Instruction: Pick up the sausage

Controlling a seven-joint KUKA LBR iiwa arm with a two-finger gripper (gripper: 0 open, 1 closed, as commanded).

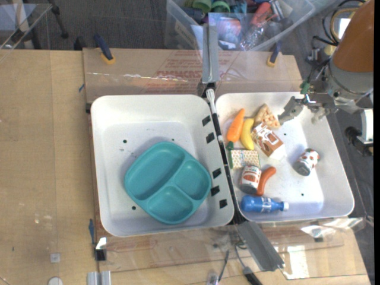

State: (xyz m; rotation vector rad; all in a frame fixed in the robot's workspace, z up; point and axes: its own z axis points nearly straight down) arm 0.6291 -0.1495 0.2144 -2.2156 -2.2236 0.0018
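The sausage (266, 179) is a short, curved, orange-red piece lying in the right bin (332, 183), near its middle front. It leans against a small red-and-white can (250, 176). My gripper (304, 110) hangs over the back of the right bin, above and to the right of the sausage and well apart from it. Its fingers (290, 110) are spread open with nothing between them.
Also in the right bin are a carrot (236, 124), a banana (247, 133), a cracker (267, 117), a small carton (269, 141), a blue bottle (263, 205) and a small round toy (307, 161). The left bin (113, 117) holds a teal divided plate (167, 182).
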